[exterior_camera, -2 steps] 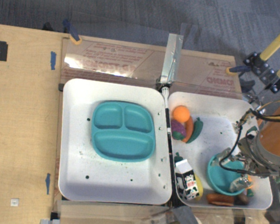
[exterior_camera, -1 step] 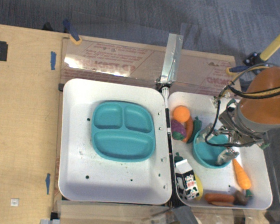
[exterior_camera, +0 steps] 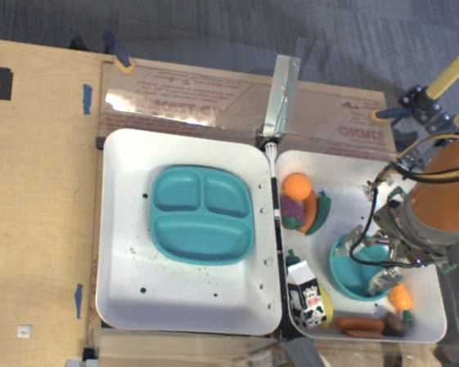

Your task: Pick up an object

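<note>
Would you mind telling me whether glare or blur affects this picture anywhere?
Camera view: glare streaks the clear plastic sheet behind the bins; the arm's orange band looks soft and blurred; the teal divided plate in the left bin is evenly lit and sharp.

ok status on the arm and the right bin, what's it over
Gripper down over the teal bowl in the right bin, nothing seen held. Orange ball, milk carton, sausage lying free. Teal divided plate in the left bin.
</note>
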`<state>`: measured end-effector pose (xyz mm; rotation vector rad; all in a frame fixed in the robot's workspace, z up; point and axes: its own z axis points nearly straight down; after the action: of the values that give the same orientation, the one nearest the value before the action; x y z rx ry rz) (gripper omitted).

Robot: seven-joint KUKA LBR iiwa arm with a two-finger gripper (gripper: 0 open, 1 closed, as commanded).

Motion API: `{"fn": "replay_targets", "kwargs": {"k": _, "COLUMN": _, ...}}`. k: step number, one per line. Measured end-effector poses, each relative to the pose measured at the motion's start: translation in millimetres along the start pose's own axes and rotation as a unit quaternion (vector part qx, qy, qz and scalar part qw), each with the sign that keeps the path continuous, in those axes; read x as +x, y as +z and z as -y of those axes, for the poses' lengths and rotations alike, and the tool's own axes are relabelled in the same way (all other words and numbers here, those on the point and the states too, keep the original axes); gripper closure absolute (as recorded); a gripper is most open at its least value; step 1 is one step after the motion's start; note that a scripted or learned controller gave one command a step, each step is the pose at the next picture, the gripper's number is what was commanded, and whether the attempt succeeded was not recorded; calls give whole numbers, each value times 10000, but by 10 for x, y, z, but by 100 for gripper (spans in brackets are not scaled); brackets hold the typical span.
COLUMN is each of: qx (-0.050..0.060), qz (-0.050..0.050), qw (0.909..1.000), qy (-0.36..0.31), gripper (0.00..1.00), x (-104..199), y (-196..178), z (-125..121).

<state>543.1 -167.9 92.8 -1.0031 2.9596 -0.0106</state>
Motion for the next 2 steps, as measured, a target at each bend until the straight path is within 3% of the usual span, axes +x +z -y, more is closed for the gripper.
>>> {"fn": "replay_targets", "kwargs": {"k": 1, "qx": -35, "qz": 126, "qw": 9974, "qy": -713, "gripper": 0, "x": 412, "y": -26, "z": 114}}
{"fn": "replay_targets", "kwargs": {"k": 2, "qx": -46, "qz": 3, "qw": 9986, "qy": -529, "gripper": 0, "x": -697, "y": -184, "z": -118}}
